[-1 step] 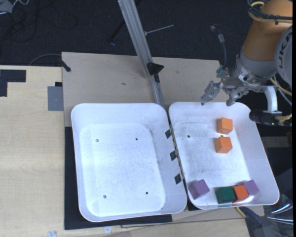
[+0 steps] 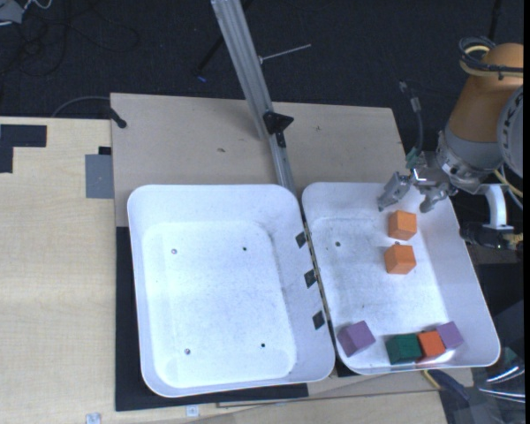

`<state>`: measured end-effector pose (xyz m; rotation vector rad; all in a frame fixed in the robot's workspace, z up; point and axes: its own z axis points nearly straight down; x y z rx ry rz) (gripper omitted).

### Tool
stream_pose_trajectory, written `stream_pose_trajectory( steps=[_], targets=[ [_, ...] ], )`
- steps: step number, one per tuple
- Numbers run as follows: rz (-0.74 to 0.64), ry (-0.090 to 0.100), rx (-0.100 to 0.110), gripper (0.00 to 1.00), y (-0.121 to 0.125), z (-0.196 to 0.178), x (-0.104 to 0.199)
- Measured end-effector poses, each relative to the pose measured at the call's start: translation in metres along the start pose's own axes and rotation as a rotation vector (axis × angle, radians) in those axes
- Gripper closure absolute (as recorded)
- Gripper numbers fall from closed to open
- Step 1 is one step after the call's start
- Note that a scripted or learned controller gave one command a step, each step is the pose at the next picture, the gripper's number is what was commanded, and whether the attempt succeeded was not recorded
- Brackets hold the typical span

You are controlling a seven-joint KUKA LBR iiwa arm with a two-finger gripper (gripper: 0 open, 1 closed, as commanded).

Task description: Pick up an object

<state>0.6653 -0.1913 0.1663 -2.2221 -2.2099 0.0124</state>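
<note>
Orange cube, upper: lies in the right bin, far half, just below the gripper; likeliest target by nearness.
Orange cube, lower: near the first, apart from it, mid-bin.
Gripper: fingers spread, nothing between them; hovers at the far end of the right bin, above and just beside the upper cube. Judged: poised for descent, grasp not yet made.
Arm: enters from the right; orange band sits above the wrist, so the tool tilts inward over the bin.
Near-edge cluster: purple cube, green block, small orange block, second purple cube; the last three are packed touching along the wall, poor finger clearance.
Left bin: white, beside the right bin on the worktop.
Risk: fingers may straddle off-centre and nudge the cube away.
</note>
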Motion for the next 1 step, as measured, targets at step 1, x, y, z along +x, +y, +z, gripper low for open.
stream_pose_trajectory(
  steps=[1],
  targets=[
    [-0.008, -0.006, -0.029, 0.0, -0.0074, 0.0456, -0.0091]
  ],
)
